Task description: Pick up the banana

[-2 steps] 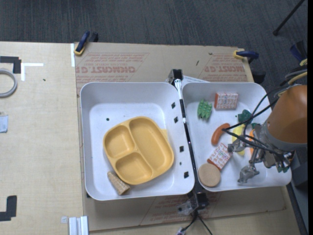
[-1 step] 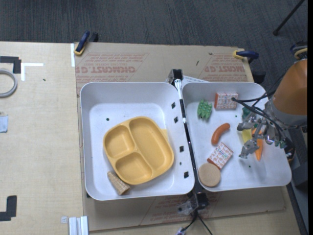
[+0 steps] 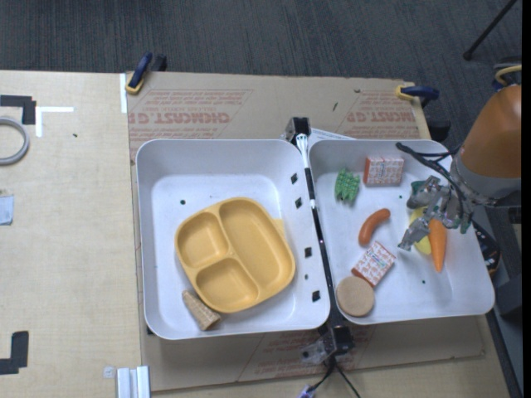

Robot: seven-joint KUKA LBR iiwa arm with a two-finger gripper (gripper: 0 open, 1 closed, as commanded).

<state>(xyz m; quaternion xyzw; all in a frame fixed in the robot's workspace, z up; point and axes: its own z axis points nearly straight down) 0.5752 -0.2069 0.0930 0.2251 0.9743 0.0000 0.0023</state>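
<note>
Landmark: the hinge strip [image 3: 309,214] between the two bins; all places below are given from it.

Gripper position: the gripper [image 3: 421,222] hangs low over the far right part of the right bin [image 3: 465,301], well away from the hinge strip, the orange-banded wrist above it at the frame's right side.

Jaws: metal fingers point down and leftward with a gap visible between them; judged partly open, and nothing can be confirmed as clamped between them.

Banana: a small patch of yellow [image 3: 424,240] shows just under the fingertips, touching or lying against the carrot; taken to be the banana, mostly hidden by the gripper.

Reason for posture: the tool sits directly above that yellow patch, which fits a descent or closing attempt on the task object; a grasp is not yet evident.

Carrot: the carrot [image 3: 437,245] lies lengthwise just right of the yellow patch, close enough to be caught by mistake.

Right bin contents: green item [image 3: 348,186] near the hinge strip at the top; patterned box [image 3: 383,170] beyond it; sausage [image 3: 373,225] mid-bin; red-and-white packet [image 3: 373,264] and round biscuit [image 3: 356,297] lower down, nearer the strip.

Left bin contents: the left bin [image 3: 166,168] holds a yellow divided plate [image 3: 235,255], tilted, its three compartments bare; a tan block [image 3: 200,309] sits against its lower left edge.

Risk noted: crowding by the carrot.
</note>
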